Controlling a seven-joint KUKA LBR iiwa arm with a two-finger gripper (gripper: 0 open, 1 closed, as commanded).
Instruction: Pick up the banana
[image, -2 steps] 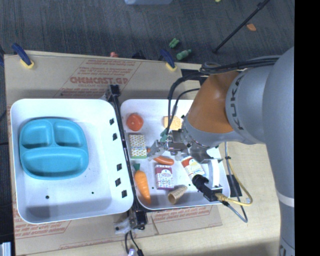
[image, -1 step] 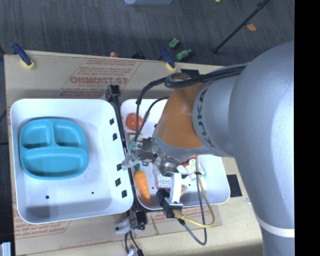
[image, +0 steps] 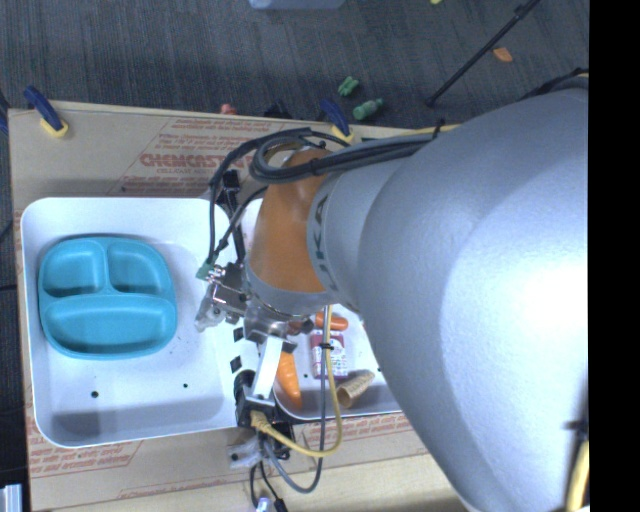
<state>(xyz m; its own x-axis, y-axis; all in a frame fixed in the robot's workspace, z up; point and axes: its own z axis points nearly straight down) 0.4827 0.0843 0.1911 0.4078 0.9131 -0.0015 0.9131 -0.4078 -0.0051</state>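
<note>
While the arm (image: 290, 235) hangs over the R bin (image: 375, 403), gripper (image: 218, 300) state can't be told; blue tray (image: 105, 298) sits in L bin (image: 130, 400).

The left bin (image: 130, 420) lies open along its lower and right floor; a tray (image: 105, 295) fills its upper left. The arm (image: 420, 250) covers most of the right bin (image: 320, 408), where a cone (image: 355, 385) and an orange thing (image: 288, 378) crowd the visible strip.
</note>
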